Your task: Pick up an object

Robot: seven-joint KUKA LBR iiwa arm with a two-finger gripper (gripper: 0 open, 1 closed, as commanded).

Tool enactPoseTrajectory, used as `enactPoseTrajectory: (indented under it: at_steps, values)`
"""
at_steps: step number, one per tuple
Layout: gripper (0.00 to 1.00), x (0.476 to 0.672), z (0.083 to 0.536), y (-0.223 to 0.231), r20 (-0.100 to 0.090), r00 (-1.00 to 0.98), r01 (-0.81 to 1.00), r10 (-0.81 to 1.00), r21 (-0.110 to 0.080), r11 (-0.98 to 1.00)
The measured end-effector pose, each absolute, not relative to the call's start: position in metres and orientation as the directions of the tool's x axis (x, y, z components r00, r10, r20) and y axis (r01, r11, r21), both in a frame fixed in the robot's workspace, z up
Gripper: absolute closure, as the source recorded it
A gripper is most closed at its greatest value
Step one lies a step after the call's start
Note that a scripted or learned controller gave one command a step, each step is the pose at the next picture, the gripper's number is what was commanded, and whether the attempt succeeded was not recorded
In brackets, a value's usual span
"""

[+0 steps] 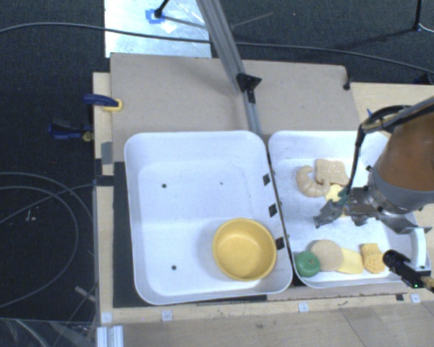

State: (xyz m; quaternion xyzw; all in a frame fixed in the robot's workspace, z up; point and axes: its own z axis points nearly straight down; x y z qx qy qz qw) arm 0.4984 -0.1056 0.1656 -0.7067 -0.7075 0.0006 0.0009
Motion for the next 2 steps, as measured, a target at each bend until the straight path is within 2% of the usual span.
enactPoseTrajectory:
  at_steps: [1, 2]
  values:
    - [0.0, 0.494, 0.105, -0.106, 0.001, -0.001, 1.0, 1.0, -0.001, 0.001]
    - [0.0, 0.494, 0.091, -0.105, 0.0, -0.001, 1.0, 1.0, 0.0, 0.001]
